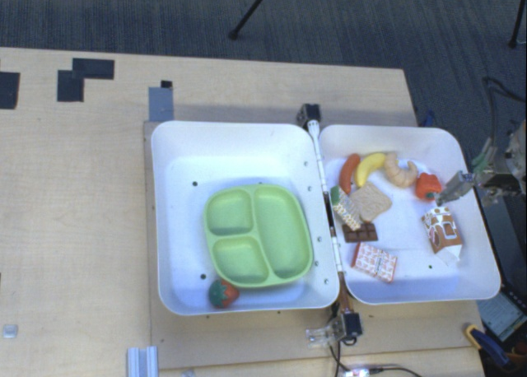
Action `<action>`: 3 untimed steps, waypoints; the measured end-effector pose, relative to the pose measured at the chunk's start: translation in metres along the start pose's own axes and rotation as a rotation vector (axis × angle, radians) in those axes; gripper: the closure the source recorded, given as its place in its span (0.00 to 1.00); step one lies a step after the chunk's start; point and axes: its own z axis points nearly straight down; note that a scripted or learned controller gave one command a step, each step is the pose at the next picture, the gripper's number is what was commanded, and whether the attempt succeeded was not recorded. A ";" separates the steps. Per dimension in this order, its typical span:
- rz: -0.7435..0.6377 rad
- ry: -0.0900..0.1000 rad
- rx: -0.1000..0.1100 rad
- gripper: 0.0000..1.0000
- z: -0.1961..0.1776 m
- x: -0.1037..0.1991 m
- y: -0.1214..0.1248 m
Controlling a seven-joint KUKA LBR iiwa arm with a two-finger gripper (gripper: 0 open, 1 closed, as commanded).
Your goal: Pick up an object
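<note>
Right now your gripper (458, 185) sits at the right bin's (412, 289) far-right rim, just beside the small orange-red toy (426, 186); its jaws are too blurred, so you cannot tell their state.

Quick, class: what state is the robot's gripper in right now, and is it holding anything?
Gripper: at the right bin's right edge, near the orange-red toy; nothing visible between its fingers; open or shut cannot be told.

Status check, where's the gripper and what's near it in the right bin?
Gripper at right bin's right rim, nothing visibly held. Orange-red toy just beside it, little house below. Banana and other toy food crowd the bin's left.
</note>
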 end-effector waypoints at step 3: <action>0.000 0.002 -0.001 1.00 0.100 0.118 0.057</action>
